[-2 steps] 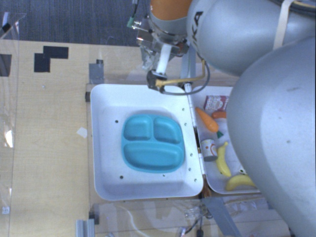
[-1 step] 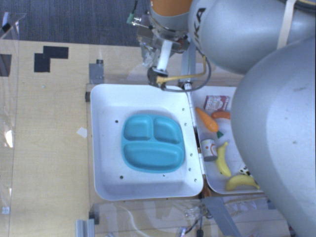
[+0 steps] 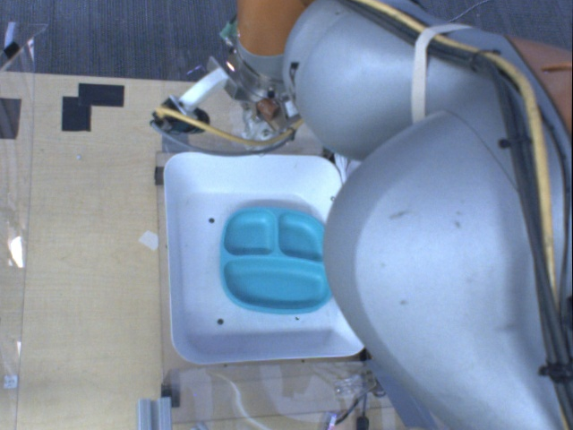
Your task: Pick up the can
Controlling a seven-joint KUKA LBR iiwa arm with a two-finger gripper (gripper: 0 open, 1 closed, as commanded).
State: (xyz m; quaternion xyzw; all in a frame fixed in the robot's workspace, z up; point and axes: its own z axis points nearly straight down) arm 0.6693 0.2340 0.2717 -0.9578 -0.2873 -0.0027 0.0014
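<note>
- The pincer (image 3: 260, 115) sits at twelve o'clock, just beyond the far rim of the white bin (image 3: 192, 267); whether it is wide or narrow cannot be told.
- A blue sectioned tray (image 3: 273, 260) lies in the bin, at six o'clock from the pincer.
- The can cannot be located; the arm (image 3: 430, 222) covers the right half of the scene.
- Judgement: bearing from pincer to can, and the can's long axis, remain undetermined.
- The worktop (image 3: 81, 240) lies at nine o'clock.
</note>
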